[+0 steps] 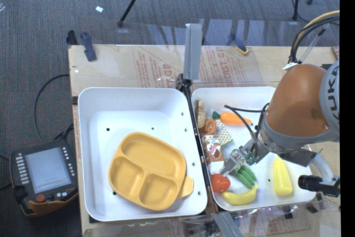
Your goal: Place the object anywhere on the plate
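The gripper (232, 164) hangs low in the right bin (260, 92), among a cluster of toy foods; whether it is released or clenched cannot be told from this slanted view. Just below it lies a red tomato (220, 182), with a yellow banana (241, 196) curving along the bin's near wall beside it. A green pea pod (246, 176) sits right of the gripper, and a yellow corn cob (282, 176) lies further right, apart from the rest. Above the gripper are a printed snack packet (213, 147), a small orange-brown round piece (210, 126) and an orange carrot (235, 118). The grey arm (302, 105) with its orange band covers the bin's right part. In the left bin (100, 102) rests the yellow divided plate (148, 169), its three compartments bare, well apart from the toys
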Available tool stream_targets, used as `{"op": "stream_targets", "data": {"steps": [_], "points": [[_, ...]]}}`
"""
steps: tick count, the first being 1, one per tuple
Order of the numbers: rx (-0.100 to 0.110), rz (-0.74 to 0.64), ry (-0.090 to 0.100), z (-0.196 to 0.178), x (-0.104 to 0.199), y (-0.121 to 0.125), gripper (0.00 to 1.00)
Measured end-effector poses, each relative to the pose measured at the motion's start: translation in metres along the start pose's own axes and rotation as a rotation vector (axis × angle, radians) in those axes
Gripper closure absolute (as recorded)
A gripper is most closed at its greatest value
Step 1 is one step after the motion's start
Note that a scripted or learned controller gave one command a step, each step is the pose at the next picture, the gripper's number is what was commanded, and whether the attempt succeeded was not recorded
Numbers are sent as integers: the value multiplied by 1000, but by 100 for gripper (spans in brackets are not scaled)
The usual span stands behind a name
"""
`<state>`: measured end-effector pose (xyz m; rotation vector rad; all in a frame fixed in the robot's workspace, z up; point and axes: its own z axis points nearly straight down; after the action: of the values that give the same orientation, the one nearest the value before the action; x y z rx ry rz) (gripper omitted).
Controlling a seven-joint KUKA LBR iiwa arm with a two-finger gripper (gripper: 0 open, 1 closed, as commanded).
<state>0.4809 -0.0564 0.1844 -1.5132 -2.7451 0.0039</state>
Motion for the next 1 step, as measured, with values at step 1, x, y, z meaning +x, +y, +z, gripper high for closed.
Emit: {"op": "stream_targets", "data": {"steps": [1], "points": [[0, 0, 0, 0, 0, 0, 0]]}}
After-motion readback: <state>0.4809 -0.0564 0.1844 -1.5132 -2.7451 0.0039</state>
